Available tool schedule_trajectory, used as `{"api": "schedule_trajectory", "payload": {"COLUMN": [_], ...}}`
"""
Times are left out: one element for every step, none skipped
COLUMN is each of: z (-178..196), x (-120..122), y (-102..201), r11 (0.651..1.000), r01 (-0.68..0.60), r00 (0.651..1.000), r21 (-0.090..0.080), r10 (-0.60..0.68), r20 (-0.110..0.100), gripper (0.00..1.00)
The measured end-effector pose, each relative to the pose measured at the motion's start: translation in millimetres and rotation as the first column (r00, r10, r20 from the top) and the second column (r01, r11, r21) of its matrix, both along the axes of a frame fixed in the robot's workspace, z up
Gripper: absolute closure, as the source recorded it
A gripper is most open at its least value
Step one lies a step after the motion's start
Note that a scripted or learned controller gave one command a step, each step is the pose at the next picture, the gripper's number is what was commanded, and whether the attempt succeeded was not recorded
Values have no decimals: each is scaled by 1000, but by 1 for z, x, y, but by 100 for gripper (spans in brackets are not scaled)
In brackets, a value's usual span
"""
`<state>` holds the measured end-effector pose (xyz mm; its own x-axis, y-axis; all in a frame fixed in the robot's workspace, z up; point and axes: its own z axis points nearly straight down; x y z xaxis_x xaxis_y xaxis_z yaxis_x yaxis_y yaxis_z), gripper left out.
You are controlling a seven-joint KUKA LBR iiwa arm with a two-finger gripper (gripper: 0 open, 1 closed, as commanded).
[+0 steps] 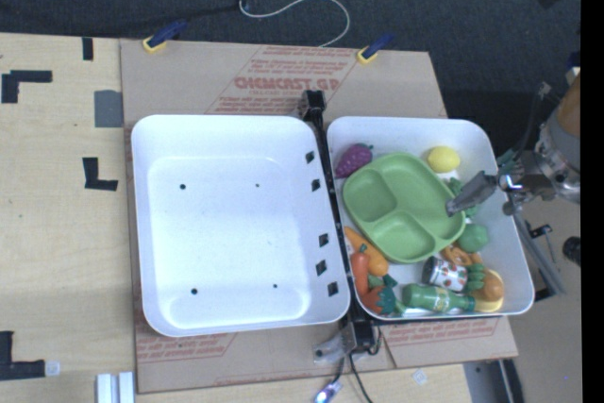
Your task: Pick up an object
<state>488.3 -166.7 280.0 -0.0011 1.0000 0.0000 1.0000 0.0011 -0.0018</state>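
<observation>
The tool (464, 196) is hovering at the green tray's (396, 203) right edge in the right bin (477, 135), its grip impossible to judge, with nothing visibly lifted yet.

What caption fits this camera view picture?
End effector over the green tray among toy foods in the right bin.

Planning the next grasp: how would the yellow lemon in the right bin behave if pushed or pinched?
The yellow lemon looks rounded and smooth, so it would probably roll or slip from a pinch. It sits by the bin wall and the green tray, which might stop it.
</observation>
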Motion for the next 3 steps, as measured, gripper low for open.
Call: {"api": "schedule_trajectory", "payload": {"z": [118,121,263], "x": [0,0,1], "y": [36,35,47], "r11": [1000,1000,1000], "r01": [-5,-2,-3], "r00": [1000,1000,1000], "r21": [-2,-1,-4], "r10": [5,2,3], "r20": [13,1,19], "gripper": [0,100,100]}}
